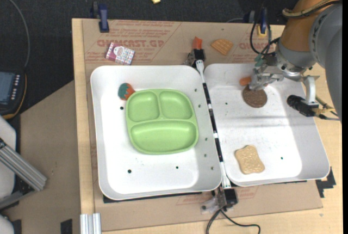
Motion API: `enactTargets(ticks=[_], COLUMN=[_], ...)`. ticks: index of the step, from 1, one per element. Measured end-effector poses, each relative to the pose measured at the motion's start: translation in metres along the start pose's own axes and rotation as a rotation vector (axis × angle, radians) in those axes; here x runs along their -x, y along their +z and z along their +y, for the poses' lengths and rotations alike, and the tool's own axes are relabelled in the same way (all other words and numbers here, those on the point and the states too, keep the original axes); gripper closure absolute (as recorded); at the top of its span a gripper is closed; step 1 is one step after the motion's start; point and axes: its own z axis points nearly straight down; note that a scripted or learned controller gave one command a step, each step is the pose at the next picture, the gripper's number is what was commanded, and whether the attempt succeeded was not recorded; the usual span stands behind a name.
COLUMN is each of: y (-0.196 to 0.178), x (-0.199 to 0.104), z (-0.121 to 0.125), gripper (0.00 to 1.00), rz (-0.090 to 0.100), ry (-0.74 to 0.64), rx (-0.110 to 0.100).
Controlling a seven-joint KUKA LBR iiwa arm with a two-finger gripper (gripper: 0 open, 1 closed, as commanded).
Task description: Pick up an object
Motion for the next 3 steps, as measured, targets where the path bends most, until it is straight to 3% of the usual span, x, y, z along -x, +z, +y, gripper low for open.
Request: enactTargets(ticks=[1,2,3], y=[0.001,0.012,-0.002], x=[0.0,-0.017,-0.016], z=[0.0,0.006,0.008], gripper=[0.0,0.0,1.0], rz=[0.0,0.003,0.0], ry=[0.0,-0.003,-0.004], rx=[-0.002,0.002,0.012])
